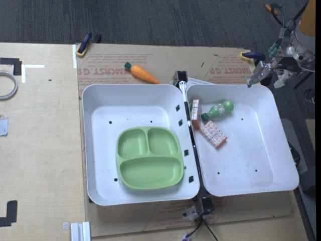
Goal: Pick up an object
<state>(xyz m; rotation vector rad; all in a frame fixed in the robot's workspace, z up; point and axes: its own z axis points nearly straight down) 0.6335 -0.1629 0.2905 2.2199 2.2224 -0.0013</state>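
Two bins: the right bin (261,149) holds a green bottle (217,110) and small carton (213,134) at its far-left. Above its far-right corner, the gripper (266,77) hangs with fingers parted, holding nothing.

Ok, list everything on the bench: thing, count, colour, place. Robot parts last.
Bins: two, white, side by side on the cardboard.
Divided plate: one, light green, in the left bin.
Bottle: one, green, lying in the right bin near its left wall.
Small carton: one, red and white, in the right bin below the bottle.
Slim packet: one, red and white, against the right bin's left wall.
Toy carrot: one, orange, on the cardboard behind the left bin.
Clamp: one, blue and yellow, at the cardboard's far left corner.
End effector: one, metallic, above the right bin's far right corner.
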